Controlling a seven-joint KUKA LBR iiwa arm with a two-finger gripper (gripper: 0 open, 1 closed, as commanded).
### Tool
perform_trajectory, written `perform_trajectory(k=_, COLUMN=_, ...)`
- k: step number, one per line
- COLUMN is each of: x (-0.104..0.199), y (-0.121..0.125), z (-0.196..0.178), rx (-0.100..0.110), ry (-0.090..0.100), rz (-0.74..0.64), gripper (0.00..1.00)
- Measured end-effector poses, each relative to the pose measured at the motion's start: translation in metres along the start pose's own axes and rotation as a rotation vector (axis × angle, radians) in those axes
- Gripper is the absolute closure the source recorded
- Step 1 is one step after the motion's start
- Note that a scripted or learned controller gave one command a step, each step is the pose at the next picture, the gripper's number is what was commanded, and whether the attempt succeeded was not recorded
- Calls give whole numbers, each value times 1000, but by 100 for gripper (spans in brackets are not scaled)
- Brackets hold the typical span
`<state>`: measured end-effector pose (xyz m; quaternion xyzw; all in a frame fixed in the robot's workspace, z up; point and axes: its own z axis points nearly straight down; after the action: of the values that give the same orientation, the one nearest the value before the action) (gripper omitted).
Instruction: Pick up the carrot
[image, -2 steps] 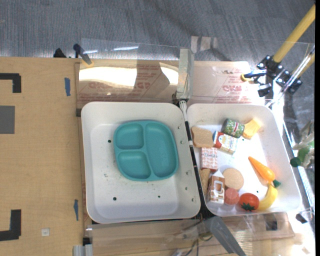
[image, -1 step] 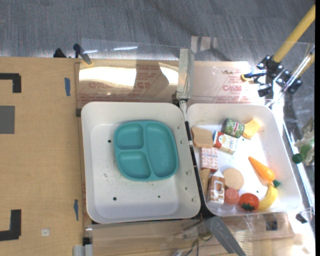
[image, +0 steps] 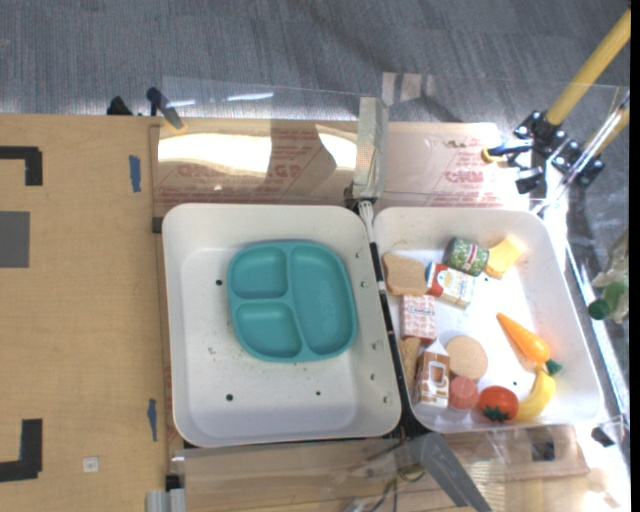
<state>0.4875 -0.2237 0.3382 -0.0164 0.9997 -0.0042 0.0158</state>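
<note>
Two white bins sit side by side on the worktop (image: 80, 300). The left bin (image: 190, 330) has a teal plate (image: 293, 299) in it, with three parts to hold food. The right bin (image: 560, 290) is full of toy food. The carrot (image: 522, 337) lies near the right wall of this bin, orange, with its thin tip pointing up and to the left. Its fat end is just above a yellow banana (image: 537, 395), and they look like they touch. A red tomato (image: 497, 403) sits just beside the banana, at the bottom of the bin. To the left of the carrot is a round tan cookie (image: 466, 356). Higher up are a slice of bread (image: 405, 272), a green can (image: 466, 256), and a yellow cheese block (image: 505, 256). A small box (image: 456, 285) lies under the can, and a red and white pack (image: 419, 318) lies under the bread. The end effector (image: 520, 155) is up in the top right corner, well away from the carrot, above the back edge of the right bin. It is dark and small there, and I cannot tell if it is wide or narrow.
</note>
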Motion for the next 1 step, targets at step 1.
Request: perform_trajectory(k=1, x=-19, y=0, z=20, rx=-11, ry=21, rz=-343, gripper=100)
